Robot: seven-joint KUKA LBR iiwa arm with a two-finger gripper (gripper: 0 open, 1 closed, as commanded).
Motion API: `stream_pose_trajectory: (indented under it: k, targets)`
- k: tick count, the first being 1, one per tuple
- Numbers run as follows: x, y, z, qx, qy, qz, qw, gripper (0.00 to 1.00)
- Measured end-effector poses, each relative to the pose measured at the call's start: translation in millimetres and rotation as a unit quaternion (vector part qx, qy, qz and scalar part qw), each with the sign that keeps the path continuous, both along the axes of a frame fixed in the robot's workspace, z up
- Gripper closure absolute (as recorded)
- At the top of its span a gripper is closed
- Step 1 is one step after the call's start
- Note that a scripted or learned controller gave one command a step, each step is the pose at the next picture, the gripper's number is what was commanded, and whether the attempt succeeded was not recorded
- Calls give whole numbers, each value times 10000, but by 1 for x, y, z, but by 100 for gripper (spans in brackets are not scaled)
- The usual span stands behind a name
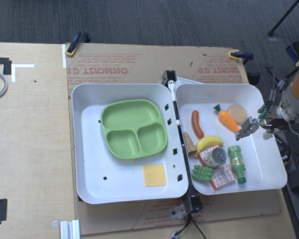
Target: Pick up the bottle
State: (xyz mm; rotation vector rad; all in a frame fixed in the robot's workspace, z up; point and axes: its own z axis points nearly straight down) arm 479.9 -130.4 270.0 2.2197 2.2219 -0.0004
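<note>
one green bottle is lying near the right bin's front edge; the gripper is hovering just behind it, slightly open, holding nothing, risking snagging the crowded banana.

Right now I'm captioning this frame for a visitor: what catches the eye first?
The big green divided plate in the left bin, a yellow cheese slice below it. Then the right bin's toy-food clutter: carrot, sausage, banana, green bottle, with the gripper above the bottle.
</note>
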Motion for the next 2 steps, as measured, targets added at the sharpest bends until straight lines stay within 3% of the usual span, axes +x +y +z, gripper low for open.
stream_pose_trajectory:
  k: [1,2]
  targets:
    - [5,4,-129,6,-101,-849,9963,0]
    - [7,5,-118,24,-109,-858,9962,100]
